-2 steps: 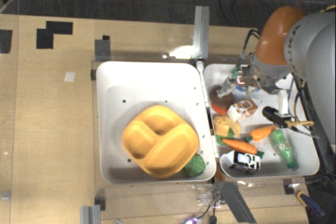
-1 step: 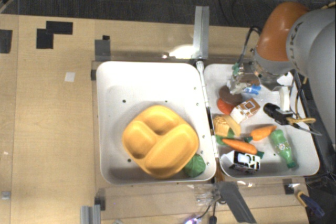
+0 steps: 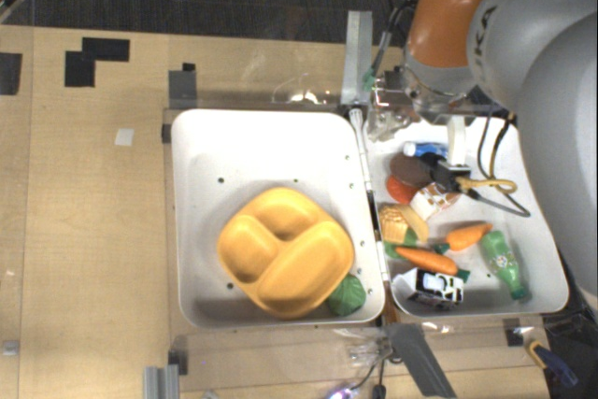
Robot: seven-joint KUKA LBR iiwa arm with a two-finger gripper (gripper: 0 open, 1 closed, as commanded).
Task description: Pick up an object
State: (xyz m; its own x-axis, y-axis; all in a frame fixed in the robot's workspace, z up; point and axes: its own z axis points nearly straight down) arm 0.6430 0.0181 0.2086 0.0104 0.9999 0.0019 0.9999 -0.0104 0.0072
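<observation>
So the grey arm (image 3: pixel 551 79) with its orange band takes up the whole top right corner, leaning in over the far end of the right bin (image 3: pixel 551 290). The end effector (image 3: pixel 392 112) sits low around that bin's back left corner, but honestly I can't tell whether it's released or clenched, too much clutter and glare there.

Both white bins sit side by side on the wooden counter (image 3: pixel 84 229). The left bin (image 3: pixel 243 140) has a big yellow divided dish (image 3: pixel 283 250) flipped over toward its near side, with a green leafy thing (image 3: pixel 348 296) tucked just beside its near right edge.

The right bin has the small stuff to pick from: two carrots (image 3: pixel 425 259) near the middle, a green bottle (image 3: pixel 503 263) on the right, a bread piece (image 3: pixel 393 223) against the left wall, a brown round item (image 3: pixel 408 168) further back, and a little black and white toy car (image 3: pixel 437 287) at the near edge.
</observation>
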